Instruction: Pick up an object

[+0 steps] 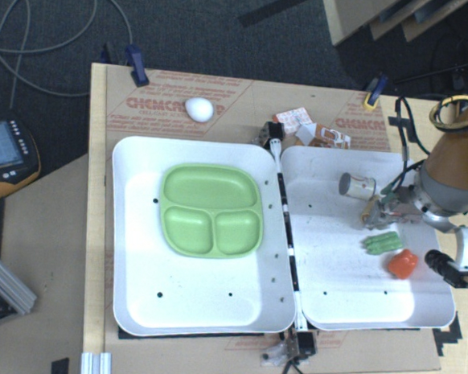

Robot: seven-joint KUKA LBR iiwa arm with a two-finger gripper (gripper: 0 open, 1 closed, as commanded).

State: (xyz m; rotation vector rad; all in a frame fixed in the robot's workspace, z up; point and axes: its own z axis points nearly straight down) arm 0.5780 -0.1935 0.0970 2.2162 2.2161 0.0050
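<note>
In the right bin [346,300] lie a small grey cylinder [357,184], a green leafy piece [381,241] and an orange-red piece [402,264]. My gripper [376,214] hangs low over the bin floor, between the grey cylinder and the green piece, just above the green piece's upper end. I see nothing held in it. The grey arm with its orange band [455,159] comes in from the right.
A green divided plate [212,209] sits in the left bin [184,307]. Behind the bins, a white egg-shaped object [198,108] and some crumpled wrappers [305,128] lie on the bench. Blue clamps [135,64] stand at the back corners.
</note>
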